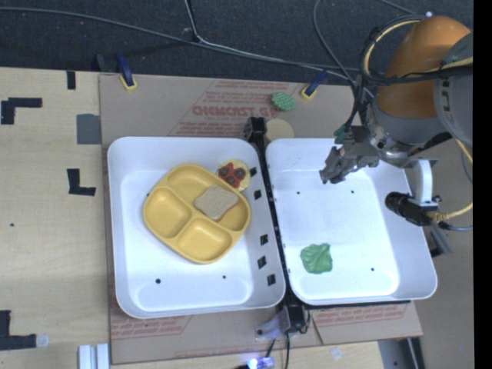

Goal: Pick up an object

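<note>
1. Two white bins side by side on the desk [46,206]: left bin [131,275], right bin [400,279].
2. Arm [419,68] enters from the right; the tool [338,167] hangs over the right bin's far left part, pointing down.
3. Cannot tell how far the tool is open; nothing visibly held.
4. Green leafy object [316,257] lies in the right bin near its front edge, well apart from the tool.
5. Left bin holds a yellow divided tray [173,214], tilted diagonally.
6. Slice of bread [216,202] lies on the tray's middle-right compartment.
7. Red berries [233,174] sit at the tray's far corner.
8. Small green item [283,100] on the cardboard [223,110] beyond the bins.
</note>
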